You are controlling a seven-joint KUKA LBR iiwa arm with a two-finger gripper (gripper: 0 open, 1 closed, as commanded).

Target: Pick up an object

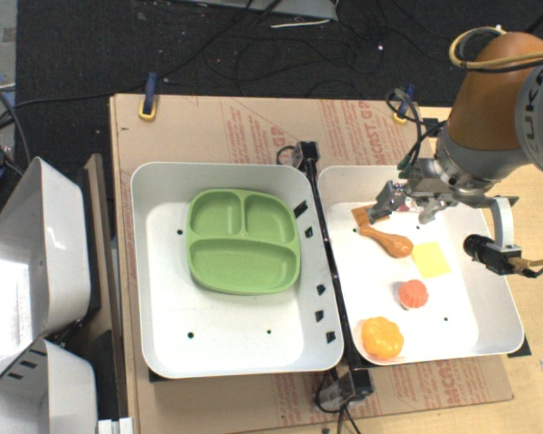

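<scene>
The hand is hanging over the right bin, and I cannot tell its grip. Four toys are lying there: one brown drumstick just below it, one yellow square, one red piece, one orange pepper. One green plate is sitting far left.

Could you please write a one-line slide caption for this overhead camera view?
Gripper poised over the drumstick in the right bin, beside a yellow square; green divided plate in the left bin.

A single fixed camera looks down from above at a slant onto the tabletop, far enough back to take in both white bins, with dark floor beyond. The arm enters from the right; its base seems cut off.
</scene>
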